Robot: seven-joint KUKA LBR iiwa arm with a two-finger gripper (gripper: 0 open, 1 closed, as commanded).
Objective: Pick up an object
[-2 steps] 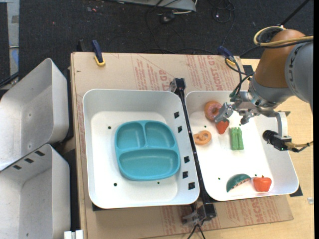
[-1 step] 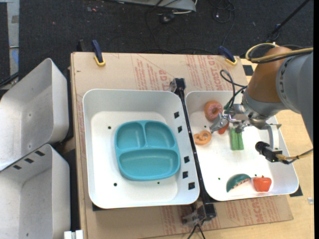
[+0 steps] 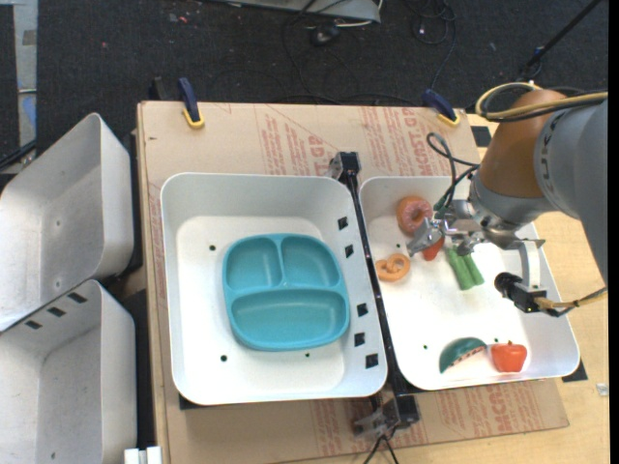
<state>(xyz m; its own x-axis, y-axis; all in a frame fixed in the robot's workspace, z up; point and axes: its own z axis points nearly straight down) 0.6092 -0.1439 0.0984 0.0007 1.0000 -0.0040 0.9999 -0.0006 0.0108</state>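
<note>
Two bins: left bin (image 3: 184,259) holds a teal divided plate (image 3: 286,292), smooth plastic. Right bin (image 3: 561,351) has an orange ring (image 3: 393,268), pink donut (image 3: 415,213), green stick (image 3: 466,268), and a dark green wedge (image 3: 462,352) beside a red-orange piece (image 3: 509,357) near edge. Gripper (image 3: 437,237) low over the far cluster, something red at its tips; can't tell finger opening or any hold. Risk: items sit close, so closing may catch two or nudge the glossy, rounded pieces away
</note>
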